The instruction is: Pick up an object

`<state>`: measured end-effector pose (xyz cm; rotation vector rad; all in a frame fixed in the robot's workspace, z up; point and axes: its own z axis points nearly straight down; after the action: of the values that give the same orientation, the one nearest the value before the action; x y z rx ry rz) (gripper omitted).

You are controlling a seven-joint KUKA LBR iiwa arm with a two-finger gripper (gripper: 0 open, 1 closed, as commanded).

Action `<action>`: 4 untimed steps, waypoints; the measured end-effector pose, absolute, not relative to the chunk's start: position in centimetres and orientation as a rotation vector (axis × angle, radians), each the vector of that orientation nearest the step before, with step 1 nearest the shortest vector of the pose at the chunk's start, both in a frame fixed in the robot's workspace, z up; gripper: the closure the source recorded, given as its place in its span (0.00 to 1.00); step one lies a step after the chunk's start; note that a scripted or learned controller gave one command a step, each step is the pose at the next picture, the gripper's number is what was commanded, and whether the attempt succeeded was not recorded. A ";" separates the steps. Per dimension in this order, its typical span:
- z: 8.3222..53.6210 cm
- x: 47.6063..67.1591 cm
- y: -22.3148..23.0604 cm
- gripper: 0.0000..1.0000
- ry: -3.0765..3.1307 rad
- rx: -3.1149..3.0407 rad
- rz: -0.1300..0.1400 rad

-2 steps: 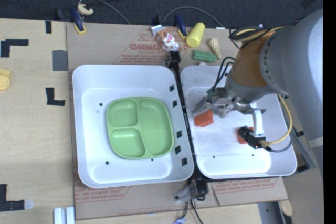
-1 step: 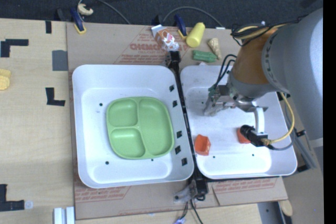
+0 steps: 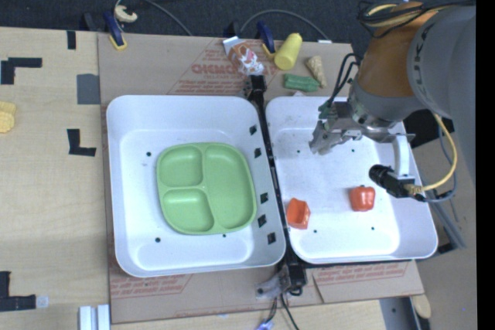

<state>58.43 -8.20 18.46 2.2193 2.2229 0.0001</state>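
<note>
In the right bin [image 3: 410, 243], a small orange block [image 3: 298, 212] lies near the left wall at the front. A red pepper-like piece [image 3: 362, 199] sits further right, close to the middle. My gripper [image 3: 326, 138] hangs over the back-left part of this bin, well behind both pieces. Nothing shows in it.
The left bin [image 3: 128, 166] holds a green divided plate [image 3: 206, 187]. Behind the bins on the cardboard lie a yellow piece [image 3: 288, 50], a green piece [image 3: 300, 83], a beige cone [image 3: 315, 68] and a red-white packet [image 3: 246, 56]. The arm covers the right bin's back right.
</note>
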 end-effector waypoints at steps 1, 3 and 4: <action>18.4 58.4 -8.2 0.00 2.223 2.221 -0.001; 8.6 51.6 -21.0 0.00 2.220 2.221 0.000; 9.7 51.8 -21.0 1.00 2.217 2.217 0.002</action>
<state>51.78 -21.01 9.69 2.2166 2.2170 0.0017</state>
